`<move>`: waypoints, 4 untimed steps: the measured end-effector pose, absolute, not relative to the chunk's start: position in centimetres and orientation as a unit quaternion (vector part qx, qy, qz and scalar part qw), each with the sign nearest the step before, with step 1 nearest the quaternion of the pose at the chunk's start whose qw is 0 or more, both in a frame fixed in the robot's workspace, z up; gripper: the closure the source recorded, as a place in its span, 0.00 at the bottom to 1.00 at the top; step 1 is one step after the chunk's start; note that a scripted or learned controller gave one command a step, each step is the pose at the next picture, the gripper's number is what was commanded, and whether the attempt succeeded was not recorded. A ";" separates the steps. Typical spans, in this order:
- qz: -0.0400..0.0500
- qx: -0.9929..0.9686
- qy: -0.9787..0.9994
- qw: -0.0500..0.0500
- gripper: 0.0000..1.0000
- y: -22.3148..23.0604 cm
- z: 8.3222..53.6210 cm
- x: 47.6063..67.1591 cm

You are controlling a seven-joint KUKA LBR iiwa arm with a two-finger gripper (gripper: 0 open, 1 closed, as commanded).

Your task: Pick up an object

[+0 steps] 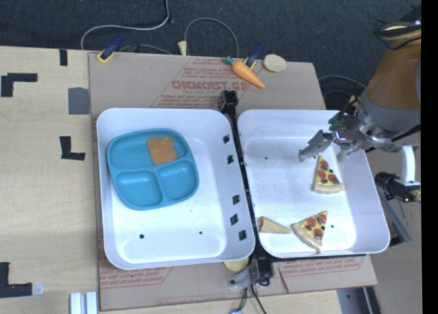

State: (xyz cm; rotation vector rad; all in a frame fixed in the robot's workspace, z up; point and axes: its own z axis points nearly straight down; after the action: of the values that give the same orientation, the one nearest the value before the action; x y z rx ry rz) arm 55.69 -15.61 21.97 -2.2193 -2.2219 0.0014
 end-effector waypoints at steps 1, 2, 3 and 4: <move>0.002 -0.708 -0.706 0.001 0.00 -19.8 18.7 52.2; 0.001 -0.707 -0.707 -0.007 0.00 -22.0 8.4 55.9; -0.003 -0.707 -0.707 -0.012 0.00 -21.4 9.2 50.3; -0.003 -0.708 -0.706 -0.016 1.00 -21.7 10.5 50.6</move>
State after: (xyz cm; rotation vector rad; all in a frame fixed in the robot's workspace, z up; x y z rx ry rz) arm 50.61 -21.74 10.48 -2.2462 -2.2407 -0.0099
